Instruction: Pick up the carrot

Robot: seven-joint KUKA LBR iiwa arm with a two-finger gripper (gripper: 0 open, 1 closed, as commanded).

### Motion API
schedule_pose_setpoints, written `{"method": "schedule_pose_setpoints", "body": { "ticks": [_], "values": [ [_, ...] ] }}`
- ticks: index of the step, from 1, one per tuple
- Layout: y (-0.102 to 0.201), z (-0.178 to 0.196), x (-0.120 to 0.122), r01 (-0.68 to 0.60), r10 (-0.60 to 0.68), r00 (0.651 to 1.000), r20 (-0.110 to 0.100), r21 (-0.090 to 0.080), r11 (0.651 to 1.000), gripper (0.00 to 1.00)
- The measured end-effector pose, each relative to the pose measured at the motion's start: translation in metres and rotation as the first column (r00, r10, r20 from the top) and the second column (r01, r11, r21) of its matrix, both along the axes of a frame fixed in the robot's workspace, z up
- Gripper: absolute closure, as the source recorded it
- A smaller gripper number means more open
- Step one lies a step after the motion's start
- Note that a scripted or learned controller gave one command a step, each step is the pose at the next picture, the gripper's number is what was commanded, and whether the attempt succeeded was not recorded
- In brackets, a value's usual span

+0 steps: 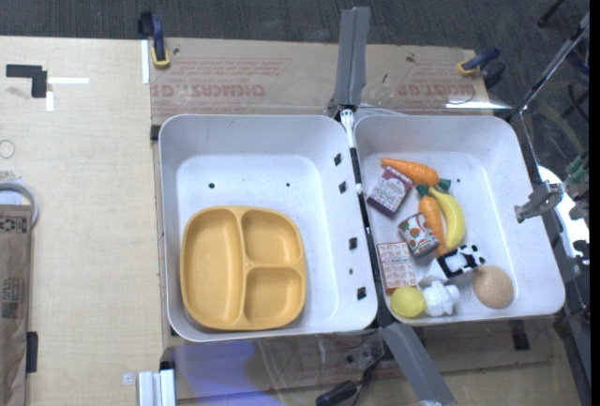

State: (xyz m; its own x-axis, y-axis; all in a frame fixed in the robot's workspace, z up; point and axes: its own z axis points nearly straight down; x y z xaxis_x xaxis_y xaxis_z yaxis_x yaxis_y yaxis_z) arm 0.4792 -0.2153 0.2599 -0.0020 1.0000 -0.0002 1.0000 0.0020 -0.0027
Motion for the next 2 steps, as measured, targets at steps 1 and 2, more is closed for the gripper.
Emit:
{"method": "schedule_pose_setpoints", "body": {
  "ticks": [1,2],
  "values": [
    [0.106,-0.164,0.041,-0.286,0.286,0.958,0.006,-0.001,0.958,0.0],
    [0.105,-0.152,0.043,-0.283,0.283,0.959,0.01,-0.003,0.959,1.0]
  ]
}}
